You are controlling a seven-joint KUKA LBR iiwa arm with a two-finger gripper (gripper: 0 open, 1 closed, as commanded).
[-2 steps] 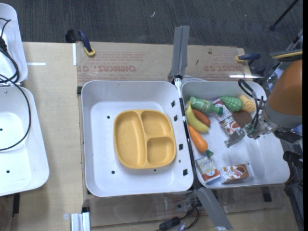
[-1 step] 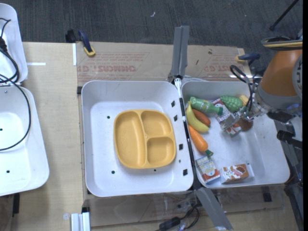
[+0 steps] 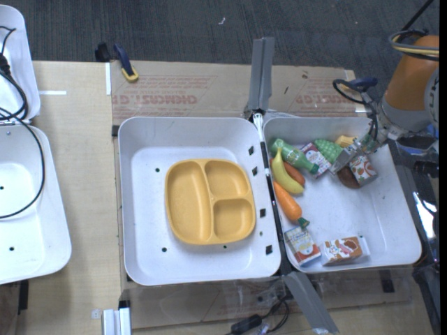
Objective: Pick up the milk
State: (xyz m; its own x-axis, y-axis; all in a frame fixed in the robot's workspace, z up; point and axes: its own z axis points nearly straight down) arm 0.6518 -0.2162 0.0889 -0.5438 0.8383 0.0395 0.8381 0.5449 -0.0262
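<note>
1. The milk carton (image 3: 302, 246), as best it can be judged, is the small white box lying at the near edge of the right bin (image 3: 391, 246), close to that bin's near-left corner; its label is too small to read, so this is a judgement.
2. Just beside it along the same near edge lies an orange-and-white carton (image 3: 345, 250), close enough that the two could be confused or knocked together.
3. A carrot (image 3: 288, 203) lies just behind the milk carton along the left wall, with a banana (image 3: 282, 174) further back.
4. A green bottle (image 3: 295, 155), a green-and-red packet (image 3: 322, 155) and a brown-and-red pouch (image 3: 357, 169) crowd the far half of the bin.
5. The gripper (image 3: 364, 143) sits low over that far cluster, near the far-right corner and well apart from the milk carton; whether it is open or closed cannot be told.
6. The yellow divided plate (image 3: 209, 201) rests in the middle of the left bin (image 3: 140, 187).
7. Risks: the gripper is placed over the wrong things, so a grasp here would likely take the pouch or packet; the milk carton hugs the bin's wall, which could block a finger; its neighbour could be grabbed instead.
</note>
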